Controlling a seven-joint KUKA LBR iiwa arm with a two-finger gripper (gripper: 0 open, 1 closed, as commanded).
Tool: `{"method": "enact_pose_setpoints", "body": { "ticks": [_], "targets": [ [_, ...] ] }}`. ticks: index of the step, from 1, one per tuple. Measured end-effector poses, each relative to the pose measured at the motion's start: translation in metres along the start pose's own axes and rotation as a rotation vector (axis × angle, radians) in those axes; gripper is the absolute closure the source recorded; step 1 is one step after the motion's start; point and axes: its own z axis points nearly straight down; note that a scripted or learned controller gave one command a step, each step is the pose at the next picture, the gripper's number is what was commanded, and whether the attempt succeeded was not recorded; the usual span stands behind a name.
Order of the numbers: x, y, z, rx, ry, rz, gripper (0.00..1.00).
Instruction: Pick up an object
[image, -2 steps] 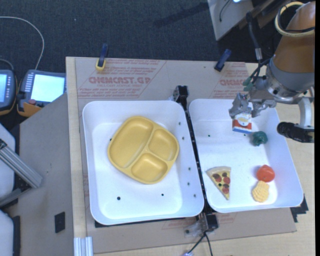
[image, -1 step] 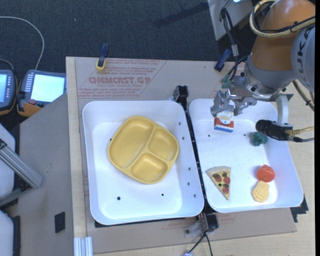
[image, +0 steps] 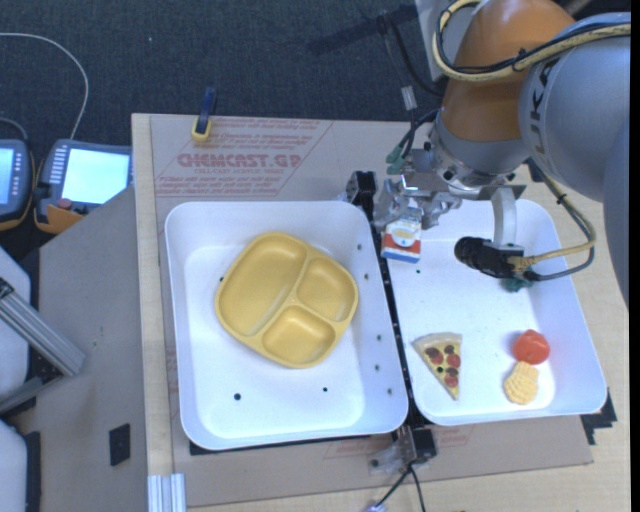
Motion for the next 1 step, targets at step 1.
{"method": "enact_pose_setpoints", "body": {
  "ticks": [1],
  "targets": [
    [0.0463,0.0081,0.0141,0.000,-0.001,0.002,1.00]
  ]
}}
